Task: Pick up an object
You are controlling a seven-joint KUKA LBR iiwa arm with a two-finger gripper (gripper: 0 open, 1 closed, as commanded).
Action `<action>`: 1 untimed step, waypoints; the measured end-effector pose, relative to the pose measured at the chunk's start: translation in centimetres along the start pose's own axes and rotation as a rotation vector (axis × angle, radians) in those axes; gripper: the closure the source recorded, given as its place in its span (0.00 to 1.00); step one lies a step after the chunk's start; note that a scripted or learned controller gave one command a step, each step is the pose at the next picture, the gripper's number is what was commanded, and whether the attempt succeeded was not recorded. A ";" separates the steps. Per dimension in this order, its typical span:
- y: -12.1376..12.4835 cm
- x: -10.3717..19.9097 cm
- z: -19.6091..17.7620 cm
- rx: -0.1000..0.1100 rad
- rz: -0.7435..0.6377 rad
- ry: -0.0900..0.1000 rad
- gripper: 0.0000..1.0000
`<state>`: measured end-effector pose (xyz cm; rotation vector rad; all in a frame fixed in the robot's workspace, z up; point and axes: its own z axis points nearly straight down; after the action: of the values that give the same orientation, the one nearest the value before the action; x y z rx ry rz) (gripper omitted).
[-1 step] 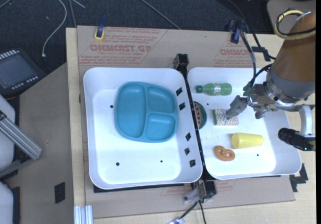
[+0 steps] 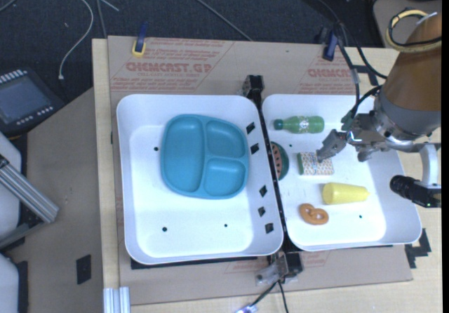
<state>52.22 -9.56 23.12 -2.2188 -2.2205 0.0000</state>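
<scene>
Hovering over the right bin [image 2: 393,231]: gripper [image 2: 328,151], finger state impossible to tell, tip at a small patterned packet [image 2: 313,163]. Close around: green bottle [image 2: 300,124], yellow cylinder [image 2: 344,194], pretzel [image 2: 313,215]. Farther left, blue divided plate [image 2: 205,156] in left bin [image 2: 140,185].

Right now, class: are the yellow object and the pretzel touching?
Apart. The camera view shows white bin floor between the yellow object and the pretzel.

Looks like a robotics lab/test cell. Cardboard-topped bench [image 2: 210,59] carries two white bins [image 2: 133,185], clamped at the back w/ blue clips [image 2: 139,43]. Loose cables [image 2: 84,17] trail over dark carpet behind the bench; a small screen unit [image 2: 22,97] sits to its left.
</scene>
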 end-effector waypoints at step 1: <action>-0.9 -0.6 5.3 0.006 0.002 0.001 0.00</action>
<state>51.32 -10.16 17.80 -2.2179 -2.2150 0.0055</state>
